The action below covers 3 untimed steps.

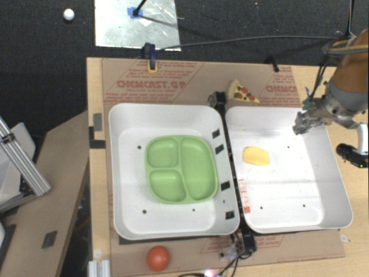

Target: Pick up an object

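Observation:
A small yellow object (256,156) lies in the right bin (300,212), near its left side. My gripper (302,123) hangs over the upper right part of that bin, up and to the right of the yellow object and well apart from it. Nothing shows between its fingers. A green divided plate (180,168) rests in the middle of the left bin (132,224).
A toy pizza slice (243,92) lies on the cardboard just behind the bins. A red-orange ball (157,258) sits on the bench in front of the left bin. A metal sheet (135,16) and a small white ball (69,14) lie at the back.

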Available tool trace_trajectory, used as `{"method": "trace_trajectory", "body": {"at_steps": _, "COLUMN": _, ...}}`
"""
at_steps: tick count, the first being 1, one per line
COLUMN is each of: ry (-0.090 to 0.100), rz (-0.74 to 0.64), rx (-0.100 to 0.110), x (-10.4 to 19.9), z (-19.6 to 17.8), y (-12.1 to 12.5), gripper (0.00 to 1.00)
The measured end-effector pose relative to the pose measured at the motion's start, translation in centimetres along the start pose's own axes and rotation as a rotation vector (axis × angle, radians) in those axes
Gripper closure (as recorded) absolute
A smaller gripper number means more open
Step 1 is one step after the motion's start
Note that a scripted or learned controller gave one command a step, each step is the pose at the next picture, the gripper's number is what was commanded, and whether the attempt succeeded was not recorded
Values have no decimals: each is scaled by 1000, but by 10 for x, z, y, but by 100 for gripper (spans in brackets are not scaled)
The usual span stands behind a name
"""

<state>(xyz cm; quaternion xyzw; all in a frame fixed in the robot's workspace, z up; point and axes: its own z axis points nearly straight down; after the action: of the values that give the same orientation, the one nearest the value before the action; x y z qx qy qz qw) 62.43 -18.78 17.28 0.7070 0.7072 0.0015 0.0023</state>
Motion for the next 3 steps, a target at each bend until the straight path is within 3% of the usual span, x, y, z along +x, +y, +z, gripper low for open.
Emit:
{"method": "trace_trajectory", "body": {"at_steps": 1, "ry": -1, "rz": -4, "rx": -1, "x": 4, "z": -55, "y": -7, "gripper": 100}}
{"method": "trace_trajectory", "body": {"at_steps": 2, "ry": 0, "rz": -4, "rx": 1, "x": 4, "z": -83, "y": -6, "gripper": 100}}
{"method": "trace_trajectory", "body": {"at_steps": 3, "ry": 2, "rz": -8, "rx": 4, "x": 55, "z": -89, "y": -25, "gripper": 100}}
